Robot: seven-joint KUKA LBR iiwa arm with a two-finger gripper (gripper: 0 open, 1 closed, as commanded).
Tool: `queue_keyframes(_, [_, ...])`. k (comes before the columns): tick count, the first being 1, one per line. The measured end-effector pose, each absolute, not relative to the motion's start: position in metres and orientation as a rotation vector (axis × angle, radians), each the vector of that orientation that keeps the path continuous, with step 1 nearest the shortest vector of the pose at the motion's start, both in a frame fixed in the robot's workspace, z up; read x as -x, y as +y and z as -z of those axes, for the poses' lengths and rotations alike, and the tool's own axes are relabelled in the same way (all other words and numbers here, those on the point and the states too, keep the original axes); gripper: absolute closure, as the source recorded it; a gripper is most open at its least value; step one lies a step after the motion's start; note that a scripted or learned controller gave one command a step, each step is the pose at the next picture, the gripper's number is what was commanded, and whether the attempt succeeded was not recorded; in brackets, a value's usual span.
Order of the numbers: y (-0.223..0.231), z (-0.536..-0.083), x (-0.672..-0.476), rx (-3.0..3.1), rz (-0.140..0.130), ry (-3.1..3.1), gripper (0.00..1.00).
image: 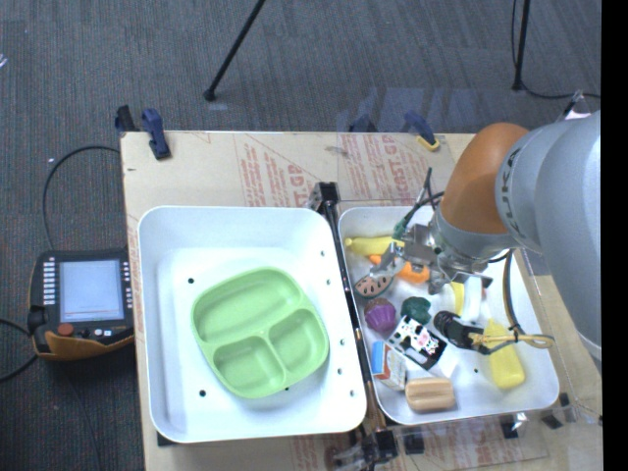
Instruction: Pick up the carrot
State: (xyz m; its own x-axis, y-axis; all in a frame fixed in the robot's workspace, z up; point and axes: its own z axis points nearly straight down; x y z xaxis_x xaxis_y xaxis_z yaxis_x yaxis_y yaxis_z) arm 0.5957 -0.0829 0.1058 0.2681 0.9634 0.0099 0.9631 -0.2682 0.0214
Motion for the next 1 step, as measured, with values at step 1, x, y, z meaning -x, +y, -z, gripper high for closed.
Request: queue_keyframes(1, [-0.0845,-0.1126,-0.5938,-2.503,-0.026,1.891,1.0])
